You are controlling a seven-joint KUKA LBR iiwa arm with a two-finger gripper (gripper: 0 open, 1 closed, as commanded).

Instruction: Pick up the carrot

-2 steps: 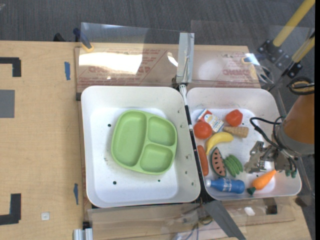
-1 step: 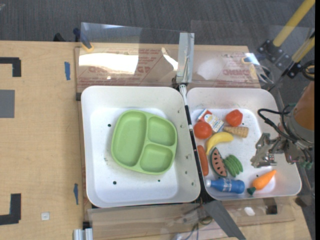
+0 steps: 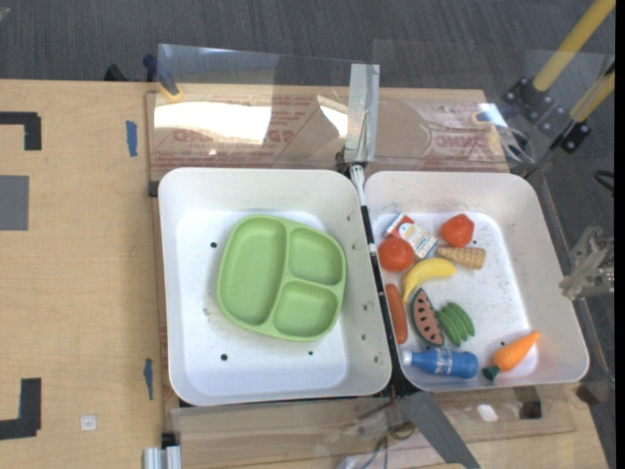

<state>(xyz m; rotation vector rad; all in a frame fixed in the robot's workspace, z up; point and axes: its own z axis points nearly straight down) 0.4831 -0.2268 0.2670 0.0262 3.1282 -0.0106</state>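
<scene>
Orange carrot (image 3: 518,350) lies slantwise in the right bin (image 3: 547,213), green leafy end lower-left, orange tip upper-right.

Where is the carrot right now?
The carrot lies in the right bin, near its front right corner. The blue bottle is just to its left.

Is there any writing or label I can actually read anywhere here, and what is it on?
None can be read for certain.
Clear panels behind the bins: reddish print, too blurred to read.
Small carton in the right bin: red and white label, too small to read.
Blue bottle: no legible label.
</scene>
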